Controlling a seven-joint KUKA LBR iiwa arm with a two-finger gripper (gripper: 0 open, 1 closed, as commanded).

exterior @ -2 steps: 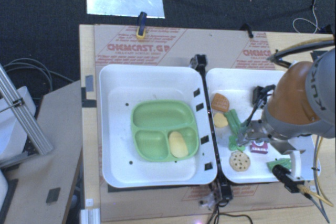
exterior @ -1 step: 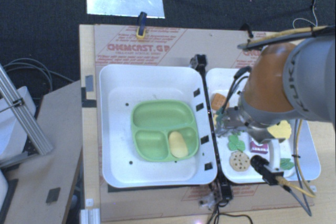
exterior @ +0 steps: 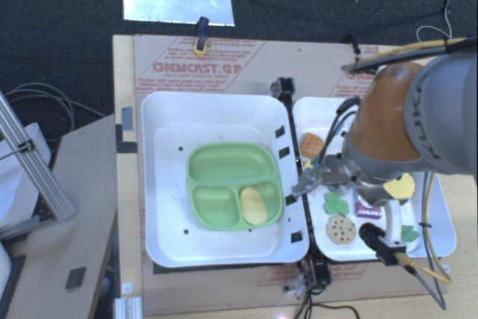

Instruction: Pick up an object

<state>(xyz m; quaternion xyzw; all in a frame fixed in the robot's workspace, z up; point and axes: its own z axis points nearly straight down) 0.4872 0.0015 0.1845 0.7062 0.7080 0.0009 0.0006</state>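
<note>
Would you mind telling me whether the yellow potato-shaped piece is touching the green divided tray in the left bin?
Touching. The camera view shows the yellow piece lying inside the lower right compartment of the green tray, resting on its floor and against the compartment's right wall.

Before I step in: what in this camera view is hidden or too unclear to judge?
- Gripper: finger state hidden by the arm's wrist, camera view.
- Right bin: middle covered by the arm; the orange item and yellow item are partly hidden.
- Purple item: too small to identify.

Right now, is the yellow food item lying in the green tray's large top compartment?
No. The yellow food item lies in the lower right small compartment of the green tray, inside the left bin.
</note>
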